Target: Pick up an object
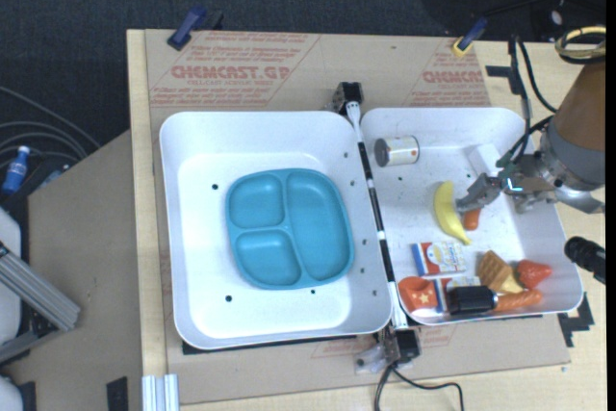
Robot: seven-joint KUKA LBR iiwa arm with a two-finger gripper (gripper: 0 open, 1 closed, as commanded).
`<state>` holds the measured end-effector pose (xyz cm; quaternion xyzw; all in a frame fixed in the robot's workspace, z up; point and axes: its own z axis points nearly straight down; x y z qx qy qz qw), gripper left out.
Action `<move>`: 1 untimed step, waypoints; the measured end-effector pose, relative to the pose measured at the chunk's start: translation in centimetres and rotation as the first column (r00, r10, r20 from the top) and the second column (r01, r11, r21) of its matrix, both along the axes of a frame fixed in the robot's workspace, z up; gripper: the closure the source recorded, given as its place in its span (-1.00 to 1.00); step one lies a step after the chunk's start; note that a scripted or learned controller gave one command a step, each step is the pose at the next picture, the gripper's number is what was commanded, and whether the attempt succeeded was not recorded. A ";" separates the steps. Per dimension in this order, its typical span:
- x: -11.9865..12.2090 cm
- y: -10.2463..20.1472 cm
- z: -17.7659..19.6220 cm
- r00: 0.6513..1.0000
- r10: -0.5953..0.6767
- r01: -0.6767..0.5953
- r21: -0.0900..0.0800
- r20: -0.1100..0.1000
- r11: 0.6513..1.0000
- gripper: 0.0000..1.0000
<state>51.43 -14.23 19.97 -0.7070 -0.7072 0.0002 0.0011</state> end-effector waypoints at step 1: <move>4.8 2.3 -11.5 1.000 0.001 -0.001 -0.001 0.001 1.000 -1.00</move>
